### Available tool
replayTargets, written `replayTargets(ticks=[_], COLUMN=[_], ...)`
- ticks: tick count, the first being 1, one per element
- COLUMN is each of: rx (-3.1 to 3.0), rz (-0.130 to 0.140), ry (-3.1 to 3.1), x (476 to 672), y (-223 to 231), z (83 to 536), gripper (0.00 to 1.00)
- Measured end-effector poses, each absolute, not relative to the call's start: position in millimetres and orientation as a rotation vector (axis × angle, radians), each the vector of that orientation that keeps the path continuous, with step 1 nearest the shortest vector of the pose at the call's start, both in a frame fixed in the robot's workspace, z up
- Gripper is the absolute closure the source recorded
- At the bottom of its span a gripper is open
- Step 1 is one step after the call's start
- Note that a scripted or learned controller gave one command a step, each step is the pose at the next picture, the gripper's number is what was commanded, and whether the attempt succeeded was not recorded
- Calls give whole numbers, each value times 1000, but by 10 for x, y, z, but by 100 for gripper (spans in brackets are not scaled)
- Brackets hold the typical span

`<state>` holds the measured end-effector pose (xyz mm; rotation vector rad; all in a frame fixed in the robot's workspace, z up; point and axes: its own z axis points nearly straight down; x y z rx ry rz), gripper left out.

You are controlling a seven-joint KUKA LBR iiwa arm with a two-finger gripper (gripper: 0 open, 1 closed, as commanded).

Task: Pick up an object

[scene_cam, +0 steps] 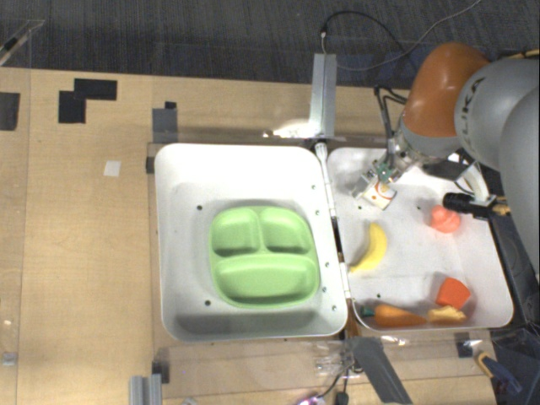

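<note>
I have the gripper (379, 186) low in the right bin's (503, 289) far-left corner, its grip unreadable from here, so next I must reach the banana (372, 249) lying just below.

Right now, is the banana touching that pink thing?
Apart. The camera view shows bare white bin floor between the banana and the pink object, which lies further right.

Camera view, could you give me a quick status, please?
Gripper over right bin's top-left corner. Banana just below, untouched. Nothing blocks it.
</note>
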<state>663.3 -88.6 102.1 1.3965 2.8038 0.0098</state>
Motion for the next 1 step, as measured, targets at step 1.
replayTargets(ticks=[1], rx=[1437], rz=[6], ry=[2787], x=[6265], y=[-379], z=[1995], gripper=[100])
